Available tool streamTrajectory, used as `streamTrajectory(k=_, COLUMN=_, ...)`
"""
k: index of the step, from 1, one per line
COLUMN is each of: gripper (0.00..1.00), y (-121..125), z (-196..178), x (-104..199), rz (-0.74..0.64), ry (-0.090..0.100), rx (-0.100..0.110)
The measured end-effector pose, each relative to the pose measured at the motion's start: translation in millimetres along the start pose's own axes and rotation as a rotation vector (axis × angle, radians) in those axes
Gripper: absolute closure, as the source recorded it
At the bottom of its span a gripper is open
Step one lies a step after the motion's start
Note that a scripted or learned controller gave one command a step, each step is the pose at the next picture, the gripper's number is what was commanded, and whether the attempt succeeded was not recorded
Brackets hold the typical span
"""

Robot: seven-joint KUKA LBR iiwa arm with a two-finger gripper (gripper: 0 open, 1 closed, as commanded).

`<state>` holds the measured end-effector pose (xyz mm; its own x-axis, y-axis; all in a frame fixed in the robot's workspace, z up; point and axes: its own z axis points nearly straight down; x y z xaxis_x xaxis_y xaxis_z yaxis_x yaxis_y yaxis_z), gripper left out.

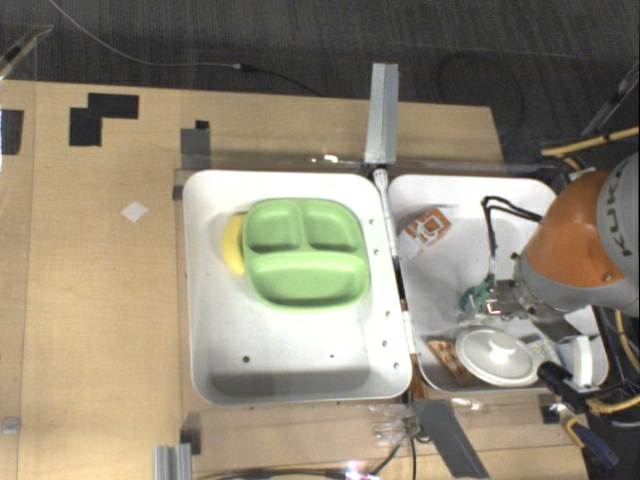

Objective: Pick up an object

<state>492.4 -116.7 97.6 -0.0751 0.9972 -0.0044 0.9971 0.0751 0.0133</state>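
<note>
In the right bin (440, 278), jaws (492, 303) of unreadable state just above the white bowl (495, 356) near the front wall.

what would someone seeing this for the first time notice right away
The bright green divided plate in the left bin stands out most, with a yellow thing peeking out from under its left edge. Next comes the arm's orange band over the right bin, where a round white lid-like dish sits near the front and a small orange and white packet lies toward the back.
</note>
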Motion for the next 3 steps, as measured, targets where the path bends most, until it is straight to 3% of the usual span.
streamTrajectory(k=1, gripper=1.00, y=21.6, z=9.7, x=12.3, rz=-0.105, ry=0.001, rx=0.006)
streamTrajectory(k=2, gripper=0.00, y=22.7, z=9.6, x=14.1, rz=-0.107, ry=0.003, rx=0.003)
streamTrajectory(k=3, gripper=1.00, y=24.6, z=-0.6, x=13.1, rz=-0.110, ry=0.000, rx=0.000)
